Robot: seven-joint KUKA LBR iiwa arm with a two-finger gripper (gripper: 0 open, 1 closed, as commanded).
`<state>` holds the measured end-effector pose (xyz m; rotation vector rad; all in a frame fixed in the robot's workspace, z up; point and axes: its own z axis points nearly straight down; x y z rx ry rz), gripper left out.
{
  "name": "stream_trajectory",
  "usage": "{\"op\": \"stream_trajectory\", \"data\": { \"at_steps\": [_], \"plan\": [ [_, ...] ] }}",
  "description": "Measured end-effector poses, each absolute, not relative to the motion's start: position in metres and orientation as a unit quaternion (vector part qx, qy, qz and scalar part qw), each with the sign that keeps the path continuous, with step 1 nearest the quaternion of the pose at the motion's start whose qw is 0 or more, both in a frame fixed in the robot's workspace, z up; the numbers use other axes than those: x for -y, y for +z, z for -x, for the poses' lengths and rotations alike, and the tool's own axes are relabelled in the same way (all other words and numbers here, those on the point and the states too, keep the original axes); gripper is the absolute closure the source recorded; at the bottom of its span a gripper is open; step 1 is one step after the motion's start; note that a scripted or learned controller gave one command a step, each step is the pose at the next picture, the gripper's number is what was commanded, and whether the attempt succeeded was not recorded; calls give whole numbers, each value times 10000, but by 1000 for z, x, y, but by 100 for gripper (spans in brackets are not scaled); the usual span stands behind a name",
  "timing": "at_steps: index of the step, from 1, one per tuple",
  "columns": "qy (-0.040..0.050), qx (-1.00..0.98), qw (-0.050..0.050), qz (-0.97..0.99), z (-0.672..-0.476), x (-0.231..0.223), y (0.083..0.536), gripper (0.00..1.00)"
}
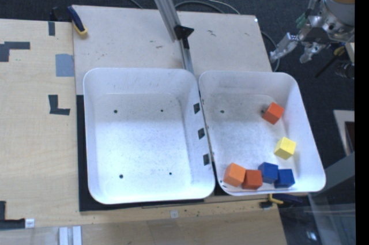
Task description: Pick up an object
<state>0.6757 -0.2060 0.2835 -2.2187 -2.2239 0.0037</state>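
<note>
Orange cube (273, 113) sits alone in right bin (248, 83), nearest the claw (293, 47); other cubes cluster at bin's front edge. Claw hovers outside bin's back-right corner, fingers spread, empty. Approach step; next needs descent over cube w/ alignment.

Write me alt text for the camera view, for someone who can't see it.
Seen from above, the gripper hangs open beyond the far right corner of the right bin, holding nothing. That bin holds an orange block, a yellow block and, along its near edge, two orange and two blue blocks.
</note>
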Motion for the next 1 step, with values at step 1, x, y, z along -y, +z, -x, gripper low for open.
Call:
{"op": "stream_trajectory", "data": {
  "at_steps": [1],
  "plan": [
    [36, 7068, 51, 7074, -607, 209, 195, 0]
  ]
}}
